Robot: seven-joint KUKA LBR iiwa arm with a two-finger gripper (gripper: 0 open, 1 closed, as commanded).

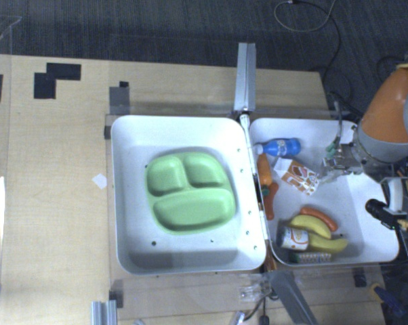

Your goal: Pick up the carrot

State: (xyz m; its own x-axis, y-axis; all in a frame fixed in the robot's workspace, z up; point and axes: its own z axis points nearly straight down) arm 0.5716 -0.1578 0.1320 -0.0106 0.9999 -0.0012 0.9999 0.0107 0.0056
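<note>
Gripper point(334, 162) of mine hung over the right bin's point(366, 249) far side, its opening impossible to tell, while the carrot point(265, 171) lay along the left wall, looking light, stiff and smooth, best pinched across its middle.

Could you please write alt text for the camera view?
The end effector hovers in the right bin, apart from the carrot by its left wall. The left bin holds a green tray.
</note>
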